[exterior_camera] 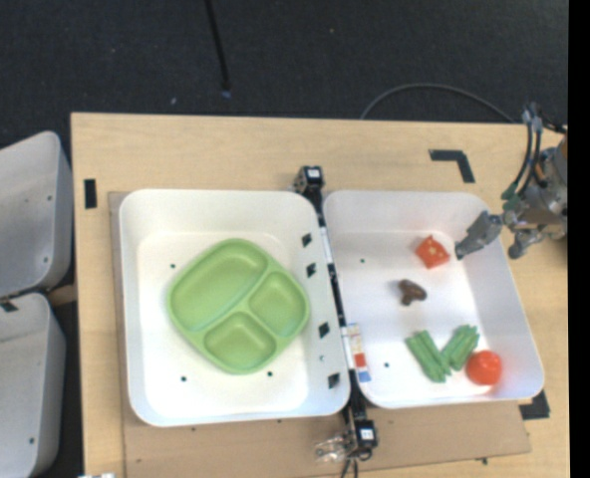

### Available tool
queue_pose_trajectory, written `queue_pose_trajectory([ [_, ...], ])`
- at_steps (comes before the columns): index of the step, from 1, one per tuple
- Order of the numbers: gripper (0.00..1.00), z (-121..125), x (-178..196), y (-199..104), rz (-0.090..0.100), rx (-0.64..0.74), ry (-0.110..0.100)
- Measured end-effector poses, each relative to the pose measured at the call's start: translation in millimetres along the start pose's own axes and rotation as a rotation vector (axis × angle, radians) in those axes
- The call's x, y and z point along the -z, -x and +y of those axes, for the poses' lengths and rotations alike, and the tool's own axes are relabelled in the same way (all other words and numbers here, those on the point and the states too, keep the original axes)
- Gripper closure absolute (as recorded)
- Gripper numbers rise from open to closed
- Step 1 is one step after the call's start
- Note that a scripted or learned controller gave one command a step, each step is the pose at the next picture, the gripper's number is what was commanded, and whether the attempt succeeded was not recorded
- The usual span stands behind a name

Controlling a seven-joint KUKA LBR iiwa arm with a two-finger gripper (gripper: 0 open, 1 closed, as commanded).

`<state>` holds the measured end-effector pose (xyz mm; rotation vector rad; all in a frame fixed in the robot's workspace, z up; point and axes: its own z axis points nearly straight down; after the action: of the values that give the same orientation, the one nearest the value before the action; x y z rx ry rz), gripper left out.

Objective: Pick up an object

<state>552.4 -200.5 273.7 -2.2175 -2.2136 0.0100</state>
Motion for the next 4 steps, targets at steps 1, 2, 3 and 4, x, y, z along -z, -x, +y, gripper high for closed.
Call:
queue_pose_trajectory([
  [1,0.0,2,7,-1,-0.002,0.002,0.012],
  [2,0.0,-3,-40,-6,-0.002,0.001,0.008],
  [3,0.0,-7,-82,-2,-0.003,-0.001,0.008],
  [4,0.0,-10,-126,-4,-0.002,-0.003,0.008],
])
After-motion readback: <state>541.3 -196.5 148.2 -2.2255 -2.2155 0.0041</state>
